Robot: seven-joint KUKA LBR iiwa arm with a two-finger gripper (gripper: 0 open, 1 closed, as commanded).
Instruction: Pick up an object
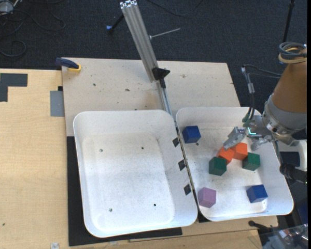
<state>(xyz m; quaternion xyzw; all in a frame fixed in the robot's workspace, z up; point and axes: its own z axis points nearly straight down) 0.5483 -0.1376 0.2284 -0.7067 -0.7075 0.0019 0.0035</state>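
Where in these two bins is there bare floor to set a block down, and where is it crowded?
The left white bin offers bare floor wall to wall. In the right white bin, bare strips lie between the purple cube and lower blue cube. Crowded: the orange block and green cubes beside the tool.

Dark carpet [207,30] strewn with black cables [10,14] lies behind the pale wooden bench [26,160]; a slanted aluminium rail [141,38] rises from the speckled board [119,84].

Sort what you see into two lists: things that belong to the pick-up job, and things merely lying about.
Job: gripper; orange blocks; green blocks; blue blocks; purple block; right bin.

Lying about: left bin; aluminium bar; blue-and-yellow clamp.
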